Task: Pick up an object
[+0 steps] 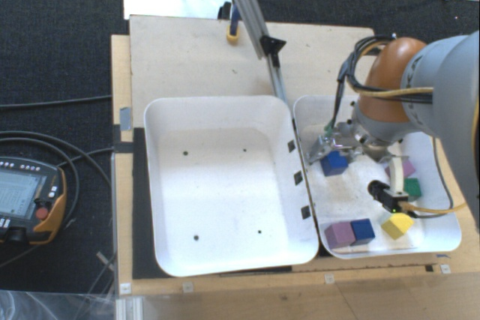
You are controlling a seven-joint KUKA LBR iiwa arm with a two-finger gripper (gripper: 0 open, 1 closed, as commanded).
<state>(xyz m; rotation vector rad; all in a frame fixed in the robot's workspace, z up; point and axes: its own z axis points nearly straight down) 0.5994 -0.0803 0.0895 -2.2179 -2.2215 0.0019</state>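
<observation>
Camera view places the tool (335, 148) low in the right bin (450, 240), close to that bin's left wall, with metal parts seen just above a blue cube (334, 162). How far the tool is parted cannot be told, since the orange-banded wrist (390, 79) and the grey arm body cover most of it, and no object is seen between its tips. The blue cube is judged to be the thing aimed at; it lies directly under the tool, touching or nearly touching it.

For the step to be done well, the tool should be centred over the cube, with the cube's flat faces met squarely, before any closing is attempted. The bin's left wall stands close by, so clearance on that side should be watched.

Further out in the same bin lie a green block (412, 187) and a pink piece (400, 169) to the right, a yellow cube (397, 225) nearer the front, and a purple cube (339, 234) touching a second blue cube (362, 230) at the front edge. These stand well apart from the target. The left bin (225, 183) sits beside it on the desk (180, 56).
</observation>
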